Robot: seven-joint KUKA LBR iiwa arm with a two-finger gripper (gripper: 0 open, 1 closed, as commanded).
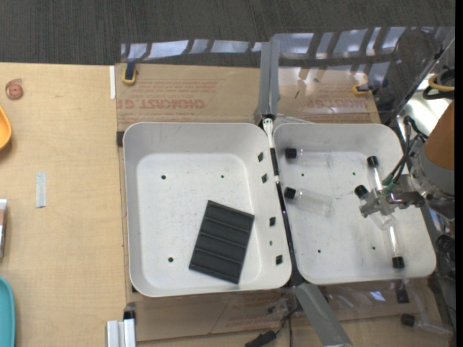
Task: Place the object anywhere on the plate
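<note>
a: what's on the far left?
b: bare wooden bench (58, 194), with an orange thing (3, 132) and a teal thing (6, 316) cut off at the frame's edge.
a: and the left bin?
b: the left bin (145, 139) holds a dark ribbed plate (222, 241), tilted, lying toward the lower right part of the floor. open white floor above it and to its left; its lower corner sits near the front wall.
a: the right bin?
b: the right bin (318, 270) has clear tubes with black caps. one tube (304, 152) lies near the top left, another tube (305, 197) just below it, both close to the divider. a third tube (395, 243) lies along the right wall, cap near the front corner. the middle of the floor is open.
a: the gripper?
b: the gripper (376, 204) is low over the right side, just above that third tube, near the right rim. i can't tell whether its fingers are apart or closed, or whether anything sits between them.
</note>
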